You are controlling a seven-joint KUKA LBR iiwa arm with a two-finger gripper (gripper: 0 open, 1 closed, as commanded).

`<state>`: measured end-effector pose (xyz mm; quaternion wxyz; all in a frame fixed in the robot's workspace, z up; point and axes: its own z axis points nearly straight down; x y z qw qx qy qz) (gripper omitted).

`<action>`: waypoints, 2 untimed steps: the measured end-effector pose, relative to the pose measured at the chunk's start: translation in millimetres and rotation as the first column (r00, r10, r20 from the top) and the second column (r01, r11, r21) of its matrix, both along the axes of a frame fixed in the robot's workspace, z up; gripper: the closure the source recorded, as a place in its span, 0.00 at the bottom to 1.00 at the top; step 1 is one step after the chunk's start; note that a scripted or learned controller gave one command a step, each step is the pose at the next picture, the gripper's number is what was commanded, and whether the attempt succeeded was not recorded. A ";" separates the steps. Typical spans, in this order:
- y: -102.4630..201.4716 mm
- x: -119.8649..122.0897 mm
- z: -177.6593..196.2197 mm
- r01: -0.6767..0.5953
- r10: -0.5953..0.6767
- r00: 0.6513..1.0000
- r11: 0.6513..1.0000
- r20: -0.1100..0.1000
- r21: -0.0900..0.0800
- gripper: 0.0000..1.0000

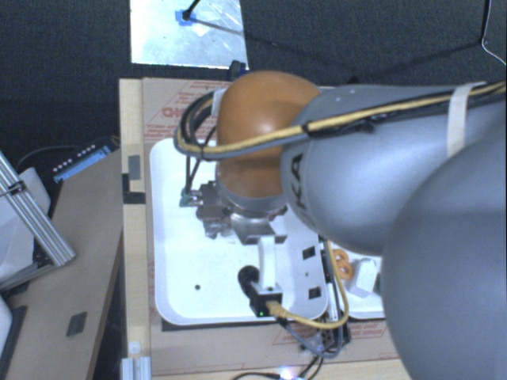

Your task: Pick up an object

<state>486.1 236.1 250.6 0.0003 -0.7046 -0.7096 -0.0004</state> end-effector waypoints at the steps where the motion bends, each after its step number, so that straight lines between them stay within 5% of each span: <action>1: -2.3 -0.9 -56.1 0.006 -0.006 1.000 1.000 -0.006 -0.003 1.00; 2: -1.9 30.3 41.3 0.004 -0.004 1.000 1.000 0.010 0.003 1.00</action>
